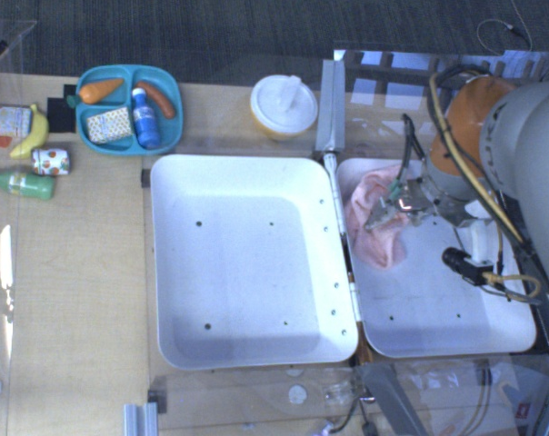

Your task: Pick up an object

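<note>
A crumpled pink cloth (376, 216) lies in the right bin (456, 325), against its left wall near the back. My gripper (390, 209) reaches in from the right and sits right on top of the cloth, its tips down among the folds. The grey arm with its orange band (465, 116) rises at the right and hides the bin's back right corner. The cloth rests on the bin floor.
The left bin (247, 262) sits beside the right one. On the bench to the back left are a blue divided plate (129, 109) with toy food, a yellow-and-white lidded cup (284, 105), a banana (34, 133), a small can (50, 161) and a green bottle (20, 184).
</note>
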`<state>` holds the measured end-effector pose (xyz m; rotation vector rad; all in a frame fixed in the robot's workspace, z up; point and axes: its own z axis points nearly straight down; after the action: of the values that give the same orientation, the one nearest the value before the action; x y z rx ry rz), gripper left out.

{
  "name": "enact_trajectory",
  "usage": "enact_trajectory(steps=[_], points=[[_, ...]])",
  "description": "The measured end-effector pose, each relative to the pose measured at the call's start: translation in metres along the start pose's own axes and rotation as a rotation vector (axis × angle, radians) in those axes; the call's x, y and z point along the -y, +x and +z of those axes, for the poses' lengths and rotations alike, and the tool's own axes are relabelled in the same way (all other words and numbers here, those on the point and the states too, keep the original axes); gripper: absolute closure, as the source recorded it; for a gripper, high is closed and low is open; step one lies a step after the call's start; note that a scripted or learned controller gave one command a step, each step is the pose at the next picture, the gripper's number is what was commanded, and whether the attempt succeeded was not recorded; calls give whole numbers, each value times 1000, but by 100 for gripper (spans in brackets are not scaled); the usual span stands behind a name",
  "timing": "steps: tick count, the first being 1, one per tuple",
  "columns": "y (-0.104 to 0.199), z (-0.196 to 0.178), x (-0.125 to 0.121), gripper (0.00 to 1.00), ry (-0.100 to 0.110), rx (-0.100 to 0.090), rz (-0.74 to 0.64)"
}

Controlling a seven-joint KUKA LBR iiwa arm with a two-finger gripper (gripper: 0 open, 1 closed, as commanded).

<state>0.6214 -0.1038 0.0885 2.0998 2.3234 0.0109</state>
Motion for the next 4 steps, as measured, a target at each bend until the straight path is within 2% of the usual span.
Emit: enact_trajectory(steps=[1,2,3,4], points=[[-1,-38,-31,0,12,-1,180],[-64,-3,-43,0,8,0,42],[-36,-2,-37,0,-3,3,-101],[-13,-3,-9,0,-5,2,-131]])
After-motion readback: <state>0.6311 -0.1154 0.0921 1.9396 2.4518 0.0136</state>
